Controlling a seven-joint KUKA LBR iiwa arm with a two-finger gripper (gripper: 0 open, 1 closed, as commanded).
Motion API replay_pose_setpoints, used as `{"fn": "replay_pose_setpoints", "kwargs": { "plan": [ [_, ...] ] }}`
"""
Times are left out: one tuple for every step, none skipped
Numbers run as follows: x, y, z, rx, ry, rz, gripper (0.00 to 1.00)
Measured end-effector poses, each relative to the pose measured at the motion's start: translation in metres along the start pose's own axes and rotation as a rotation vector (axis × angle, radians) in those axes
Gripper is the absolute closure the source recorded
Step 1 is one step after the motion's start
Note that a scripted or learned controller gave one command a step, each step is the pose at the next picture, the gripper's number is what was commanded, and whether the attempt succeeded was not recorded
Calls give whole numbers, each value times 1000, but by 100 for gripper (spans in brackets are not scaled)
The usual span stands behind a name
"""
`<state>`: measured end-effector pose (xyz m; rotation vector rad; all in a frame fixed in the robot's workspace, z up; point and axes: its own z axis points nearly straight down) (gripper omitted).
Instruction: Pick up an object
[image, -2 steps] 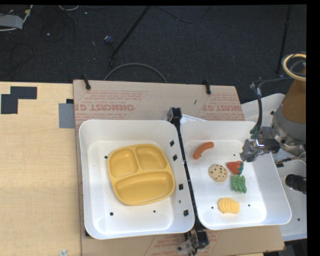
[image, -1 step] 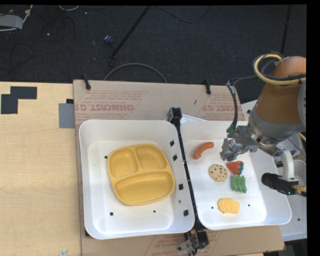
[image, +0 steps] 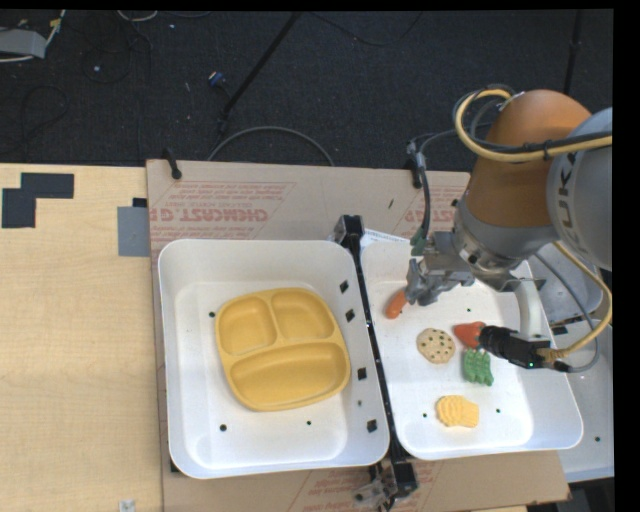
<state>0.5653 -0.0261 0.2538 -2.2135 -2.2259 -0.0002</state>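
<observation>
gripper (image: 418, 292) sits centre-right of frame in the right bin (image: 560, 420), just above the orange carrot piece (image: 396, 305); can't tell its opening; I'd drop straight down, centred on it, then close

The claw (image: 420, 290) hides part of the orange piece (image: 396, 306); a black cable end (image: 508, 347) covers part of the red piece (image: 467, 332).
</observation>
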Motion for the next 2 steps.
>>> {"fn": "replay_pose_setpoints", "kwargs": {
  "plan": [
    [51,29,3,0,-2,1,100],
    [99,52,6,0,-1,0,100]
  ]
}}
